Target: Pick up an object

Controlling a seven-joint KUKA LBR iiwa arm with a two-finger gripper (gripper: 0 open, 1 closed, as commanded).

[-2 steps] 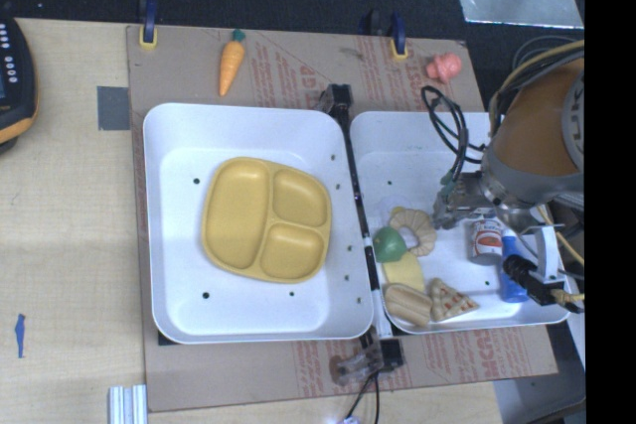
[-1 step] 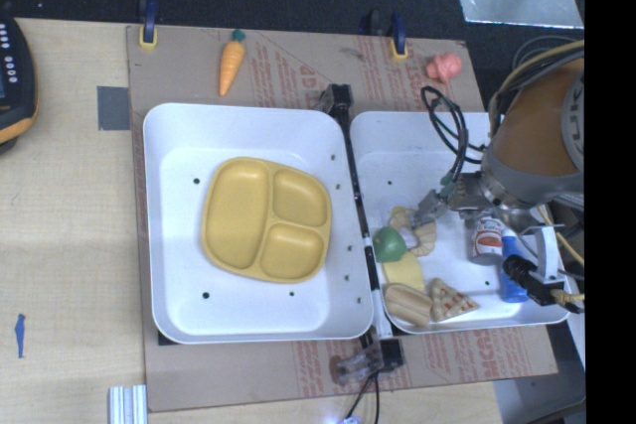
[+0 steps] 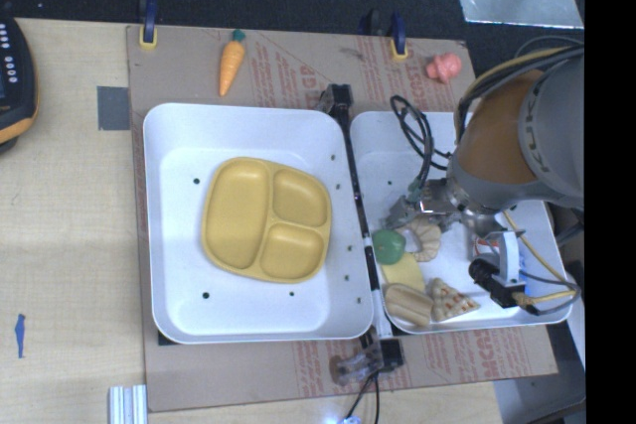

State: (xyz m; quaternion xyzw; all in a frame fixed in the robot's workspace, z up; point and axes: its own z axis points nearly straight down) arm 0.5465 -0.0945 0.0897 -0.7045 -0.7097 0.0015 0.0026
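One camera does all the watching here, fixed above the bench (image 3: 70,213) and looking down at a slant. The dark floor lies along the top of the view and the bench's near edge runs out at the bottom. It sits far enough back to take in both white bins whole: the left bin (image 3: 169,313) near the middle of the view, the right bin (image 3: 383,139) crowding toward the right side. The brown board (image 3: 298,65) under them, with its clamps along the far edge, fits in too. The arm (image 3: 517,129) reaches in from the right, cut off there, large and close beneath the lens.
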